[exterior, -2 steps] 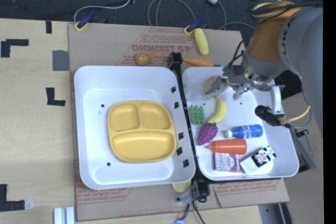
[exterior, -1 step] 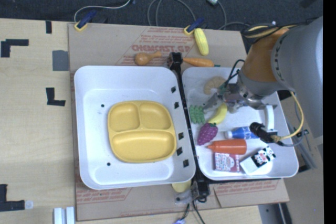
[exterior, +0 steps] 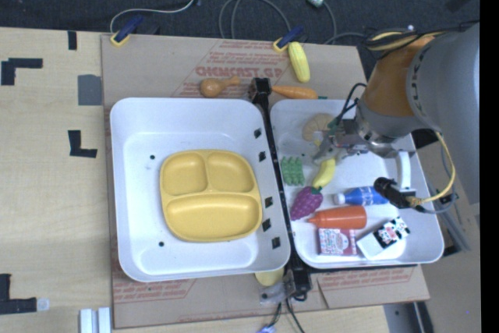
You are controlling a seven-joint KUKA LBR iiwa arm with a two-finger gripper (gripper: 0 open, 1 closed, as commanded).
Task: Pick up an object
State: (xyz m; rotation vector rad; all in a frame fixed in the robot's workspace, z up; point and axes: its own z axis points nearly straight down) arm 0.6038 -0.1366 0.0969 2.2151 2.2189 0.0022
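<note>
1. Bench [exterior: 47, 191] of pale wood fills the frame's left and centre, with dark carpet along the top; a cardboard sheet [exterior: 226, 70] lies under both bins.
2. Arm [exterior: 437, 82], grey with orange band, enters at upper right and reaches down over the right bin.
3. Left bin [exterior: 132, 129], centre-left, holds a yellow divided plate [exterior: 210, 195].
4. Right bin [exterior: 425, 246], centre-right, touching the left bin along a black clip line.
5. Gripper [exterior: 334, 146] sits in the right bin's upper part, just above the banana; finger spacing cannot be made out, and nothing is seen held.
6. Objects in the right bin: banana [exterior: 324, 172] at centre, green block [exterior: 292, 170] to its left, purple grapes [exterior: 306, 203] below, red bottle [exterior: 339, 217] lying across, blue bottle [exterior: 366, 196] to the right, carton [exterior: 335, 242] at the bottom, black-and-white toy [exterior: 387, 235] at lower right.
7. On the cardboard above the bins: corn [exterior: 299, 62], carrot [exterior: 292, 92], wooden spoon [exterior: 218, 86].
8. Cable [exterior: 257, 0] loops on the carpet, top centre.
</note>
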